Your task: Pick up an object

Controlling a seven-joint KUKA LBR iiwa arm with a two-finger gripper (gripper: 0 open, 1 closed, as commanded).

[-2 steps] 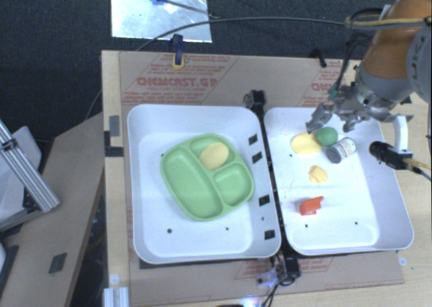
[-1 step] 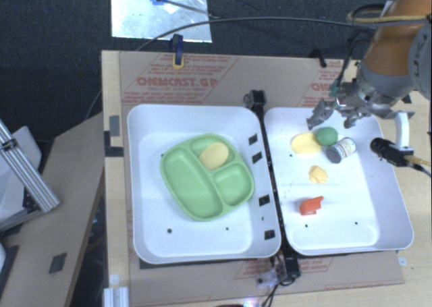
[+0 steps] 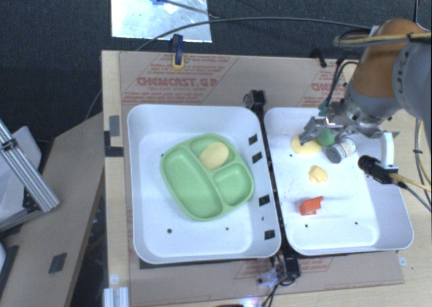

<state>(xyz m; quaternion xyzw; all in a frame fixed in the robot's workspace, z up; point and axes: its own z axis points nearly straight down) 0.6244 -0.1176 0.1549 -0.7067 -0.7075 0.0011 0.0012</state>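
red "chemcast gp" lettering on the brown board (image 3: 177,83) behind two white bins, gripper (image 3: 322,131) low in the right bin (image 3: 378,231), touching a green piece (image 3: 327,138) beside a yellow piece (image 3: 302,145), finger opening cannot be told, grey can (image 3: 340,150) alongside, red block (image 3: 311,205) nearer the front

Bright, even overhead light, soft shadows in the white bins (image 3: 202,113), glare on the foil sheet (image 3: 145,9), slight overall softness.

Right bin: yellow lump (image 3: 318,175), red piece (image 3: 311,205), yellow obj (image 3: 302,144), green obj (image 3: 327,137).
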